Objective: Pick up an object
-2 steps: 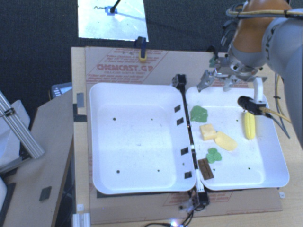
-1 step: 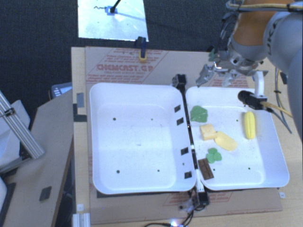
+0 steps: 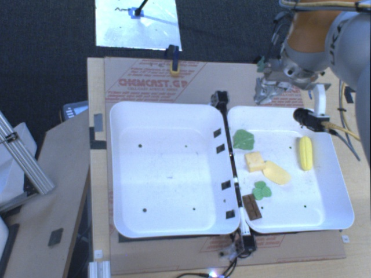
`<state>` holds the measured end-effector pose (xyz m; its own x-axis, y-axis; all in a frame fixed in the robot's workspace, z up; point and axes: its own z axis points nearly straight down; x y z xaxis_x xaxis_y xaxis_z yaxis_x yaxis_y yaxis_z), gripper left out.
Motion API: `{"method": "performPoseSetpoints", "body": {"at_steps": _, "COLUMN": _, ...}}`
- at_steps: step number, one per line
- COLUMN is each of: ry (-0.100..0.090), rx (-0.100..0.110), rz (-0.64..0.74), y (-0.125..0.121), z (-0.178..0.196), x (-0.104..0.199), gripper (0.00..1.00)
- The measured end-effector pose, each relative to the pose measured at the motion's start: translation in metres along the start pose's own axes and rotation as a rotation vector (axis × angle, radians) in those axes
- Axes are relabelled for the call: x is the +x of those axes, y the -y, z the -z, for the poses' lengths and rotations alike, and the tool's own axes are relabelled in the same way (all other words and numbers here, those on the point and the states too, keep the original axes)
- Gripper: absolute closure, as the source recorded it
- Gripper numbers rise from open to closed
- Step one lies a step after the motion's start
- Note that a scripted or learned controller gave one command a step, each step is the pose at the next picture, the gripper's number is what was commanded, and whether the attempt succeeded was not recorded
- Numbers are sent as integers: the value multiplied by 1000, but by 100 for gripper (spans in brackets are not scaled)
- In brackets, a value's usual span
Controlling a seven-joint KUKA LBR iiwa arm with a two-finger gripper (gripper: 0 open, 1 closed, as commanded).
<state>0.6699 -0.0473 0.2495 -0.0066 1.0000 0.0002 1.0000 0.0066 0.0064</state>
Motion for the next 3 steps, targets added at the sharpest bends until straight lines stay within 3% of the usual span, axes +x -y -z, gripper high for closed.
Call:
{"method": "performPoseSetpoints", "body": {"at_steps": 1, "ry": -2, "rx": 5, "rz": 4, "y": 1, "z": -20, "x": 83, "gripper": 100}}
{"method": "performPoseSetpoints", "body": {"at_steps": 2, "ry": 0, "rx": 5, "rz": -1, "y": 1, "z": -66, "x": 105, "gripper": 100}}
{"method": "performPoseSetpoints", "body": {"at_steps": 3, "ry": 1, "rx": -3, "rz": -8, "y": 8, "z": 25, "x": 64, "gripper": 100}}
